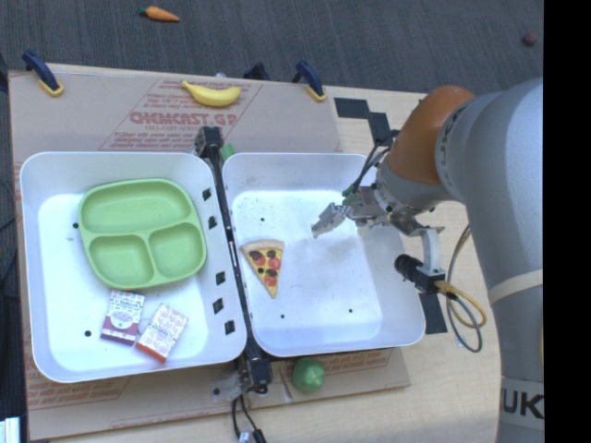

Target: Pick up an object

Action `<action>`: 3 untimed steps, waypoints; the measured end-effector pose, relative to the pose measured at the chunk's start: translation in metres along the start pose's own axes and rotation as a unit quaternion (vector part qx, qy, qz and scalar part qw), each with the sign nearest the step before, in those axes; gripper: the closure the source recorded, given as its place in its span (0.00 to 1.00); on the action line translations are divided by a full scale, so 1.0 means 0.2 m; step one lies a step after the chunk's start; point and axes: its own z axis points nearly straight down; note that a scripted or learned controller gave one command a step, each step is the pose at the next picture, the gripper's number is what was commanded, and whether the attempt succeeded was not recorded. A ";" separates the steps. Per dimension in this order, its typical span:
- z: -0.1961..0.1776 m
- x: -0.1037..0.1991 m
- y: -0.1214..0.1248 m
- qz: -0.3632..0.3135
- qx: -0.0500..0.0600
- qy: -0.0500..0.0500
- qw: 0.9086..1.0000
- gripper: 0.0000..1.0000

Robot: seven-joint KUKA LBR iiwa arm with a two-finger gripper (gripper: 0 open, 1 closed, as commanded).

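A toy pizza slice (265, 263) lies flat in the right bin (319, 314), near its left wall. My gripper (327, 221) hangs over the same bin, up and to the right of the slice and apart from it. Nothing shows in the gripper. In the left bin (48, 284) sit a green divided plate (141, 230) and two small packets (123, 317) (162, 330) near the front wall.
A toy banana (212, 91) rests on the cardboard behind the bins. In front of the right bin lies a green ball (309, 374). A carrot (162, 13) is on the floor far back. Blue clamps (310, 79) grip the board's rear edge.
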 end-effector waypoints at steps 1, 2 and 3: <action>0.05 0.01 0.28 0.000 0.000 0.000 1.000 0.00; 0.00 0.02 0.28 -0.003 0.000 0.000 1.000 1.00; 0.00 0.02 0.28 -0.003 0.001 0.001 1.000 0.00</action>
